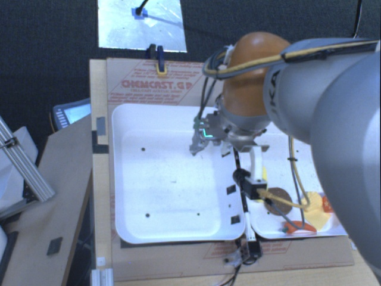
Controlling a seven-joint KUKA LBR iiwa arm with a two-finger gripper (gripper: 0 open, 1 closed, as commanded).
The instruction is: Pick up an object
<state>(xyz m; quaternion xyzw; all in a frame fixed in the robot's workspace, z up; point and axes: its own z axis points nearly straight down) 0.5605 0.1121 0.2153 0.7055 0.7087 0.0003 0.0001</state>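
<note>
My gripper hangs below the orange band of the arm, over the divide between the left bin and the right bin. The wrist body hides its tips. In the right bin's near part lie a brown round object, a pale yellow piece, a thin red-orange piece and a small orange thing. The grey arm covers most of the right bin.
A cardboard sheet lies under the bins, held by a yellow and black clamp at the back. A shiny foil sheet lies behind it. A tablet and an aluminium rail stand to the left.
</note>
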